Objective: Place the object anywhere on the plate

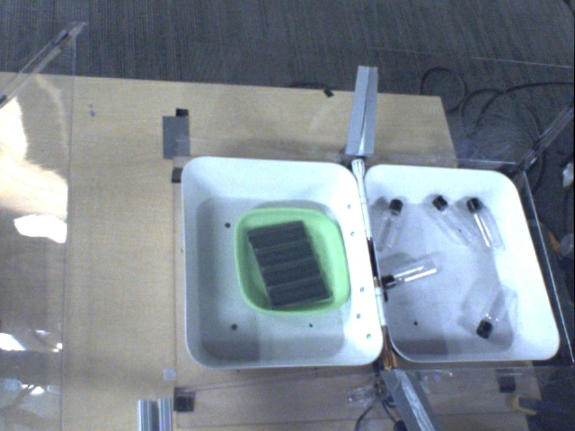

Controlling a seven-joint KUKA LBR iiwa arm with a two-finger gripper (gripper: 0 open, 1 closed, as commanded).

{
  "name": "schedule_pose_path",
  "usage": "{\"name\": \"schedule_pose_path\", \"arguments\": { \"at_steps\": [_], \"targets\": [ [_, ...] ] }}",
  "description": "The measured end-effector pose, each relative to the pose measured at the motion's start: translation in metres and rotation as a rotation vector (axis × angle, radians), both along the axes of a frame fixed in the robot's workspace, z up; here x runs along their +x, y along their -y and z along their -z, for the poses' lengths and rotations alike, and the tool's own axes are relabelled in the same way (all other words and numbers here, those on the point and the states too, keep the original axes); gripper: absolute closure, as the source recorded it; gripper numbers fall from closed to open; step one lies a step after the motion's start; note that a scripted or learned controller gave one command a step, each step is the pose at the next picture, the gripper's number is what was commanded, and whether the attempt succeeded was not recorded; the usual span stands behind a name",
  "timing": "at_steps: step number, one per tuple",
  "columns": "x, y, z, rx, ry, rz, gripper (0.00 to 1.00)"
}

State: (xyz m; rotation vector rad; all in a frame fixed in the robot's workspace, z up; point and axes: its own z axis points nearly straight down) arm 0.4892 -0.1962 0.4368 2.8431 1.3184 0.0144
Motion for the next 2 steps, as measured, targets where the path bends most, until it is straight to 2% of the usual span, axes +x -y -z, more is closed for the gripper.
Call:
{"name": "schedule_pose_path", "arguments": {
  "at_steps": [2],
  "targets": [
    [-0.0004,0.0028,0.0007,0.003,-0.001,0.186,0.00]
  ]
}}
